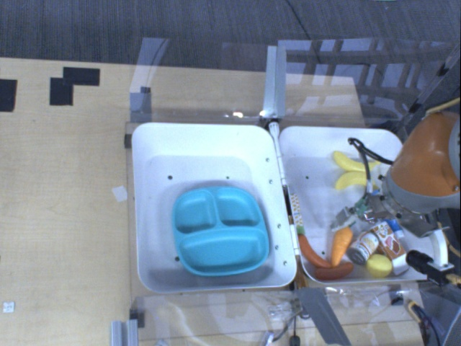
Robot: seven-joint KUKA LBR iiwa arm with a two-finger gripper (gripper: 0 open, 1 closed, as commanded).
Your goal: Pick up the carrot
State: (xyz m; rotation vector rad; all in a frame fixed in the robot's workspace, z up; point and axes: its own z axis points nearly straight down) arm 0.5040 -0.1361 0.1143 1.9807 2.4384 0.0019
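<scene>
The carrot (340, 245) is a short orange piece standing nearly on end at the front of the right bin (310, 157). Its lower tip rests on a curved red-orange pepper (320, 264). The gripper (358, 213) hangs just above and to the right of the carrot's upper end, at the tip of the grey arm with its orange band (430, 157). The arm's wrist hides part of the bin's right side. I see nothing held by the gripper.
Yellow bananas (351, 170) lie at the back of the right bin. A small can (364, 245), a lemon (379, 266) and a bottle (391, 241) crowd right of the carrot. The left bin (151, 193) holds a blue divided plate (220, 229).
</scene>
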